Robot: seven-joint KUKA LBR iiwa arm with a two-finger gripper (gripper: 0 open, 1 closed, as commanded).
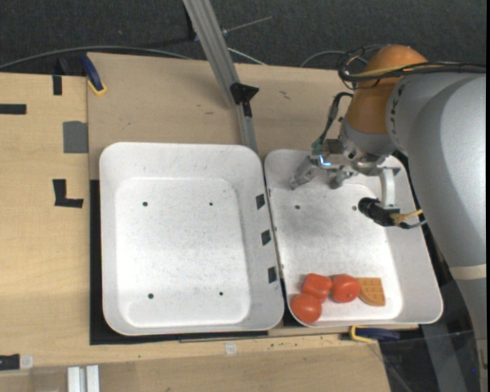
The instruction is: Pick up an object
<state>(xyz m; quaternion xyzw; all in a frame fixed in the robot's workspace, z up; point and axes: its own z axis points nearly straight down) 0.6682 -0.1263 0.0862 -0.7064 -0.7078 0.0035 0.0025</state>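
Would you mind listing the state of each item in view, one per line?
Gripper: over the far end of the right bin, holding nothing.
Red pieces: three, clustered at the near edge of the right bin, touching one another.
Orange cracker: lying flat beside the red pieces.
Right bin: holds all the items.
Left bin: lying flat beside the right bin.

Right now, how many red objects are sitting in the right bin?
3, clustered at the near edge of the right bin: one, one beside it, and one in front. An orange piece adjoins them.
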